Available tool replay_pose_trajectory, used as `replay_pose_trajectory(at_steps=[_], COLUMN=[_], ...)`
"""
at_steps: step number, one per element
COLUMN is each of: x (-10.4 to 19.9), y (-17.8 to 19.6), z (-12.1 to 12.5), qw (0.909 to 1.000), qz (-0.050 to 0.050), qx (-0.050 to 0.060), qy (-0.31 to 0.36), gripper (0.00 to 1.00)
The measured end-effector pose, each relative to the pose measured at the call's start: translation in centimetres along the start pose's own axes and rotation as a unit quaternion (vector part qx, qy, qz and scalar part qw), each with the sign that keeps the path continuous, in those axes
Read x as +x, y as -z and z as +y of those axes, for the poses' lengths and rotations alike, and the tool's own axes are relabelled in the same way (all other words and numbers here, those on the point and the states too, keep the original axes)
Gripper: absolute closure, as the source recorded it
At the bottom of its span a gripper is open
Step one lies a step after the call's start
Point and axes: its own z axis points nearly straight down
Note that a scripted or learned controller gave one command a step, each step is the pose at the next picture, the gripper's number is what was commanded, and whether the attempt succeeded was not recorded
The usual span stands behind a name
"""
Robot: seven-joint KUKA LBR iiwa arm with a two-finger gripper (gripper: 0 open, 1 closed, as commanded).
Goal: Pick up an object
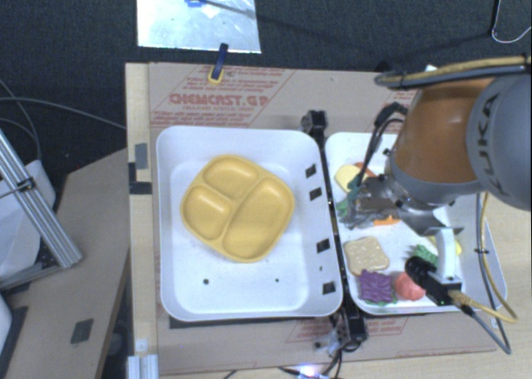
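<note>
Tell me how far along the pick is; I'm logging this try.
Done: the arm has reached over the right bin. In hand: its end effector is low among the toy food, near the orange piece; no grasp is visible. Left: lifting something. The bread slice, purple grapes and yellow plate lie untouched.

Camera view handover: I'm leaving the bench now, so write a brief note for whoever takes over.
Gripper: low in the right bin, among the toy food; finger state unreadable.
Things: toast slice, purple grapes, red piece and yellow piece lie in the right bin. Yellow divided plate sits in the left bin.
Done: no object visibly held.
Left: grasp and lift one.
</note>
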Motion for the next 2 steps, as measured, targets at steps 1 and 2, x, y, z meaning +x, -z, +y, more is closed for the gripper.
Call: replay_pose_trajectory(at_steps=[1,2], x=[-0.9,1.2], y=[7.0,3.1], z=[0.0,-0.1], qw=[1.0,1.0], qz=[-0.001,0.0], qx=[-0.001,0.003], qy=[-0.003,-0.002], gripper=[1.0,1.0])
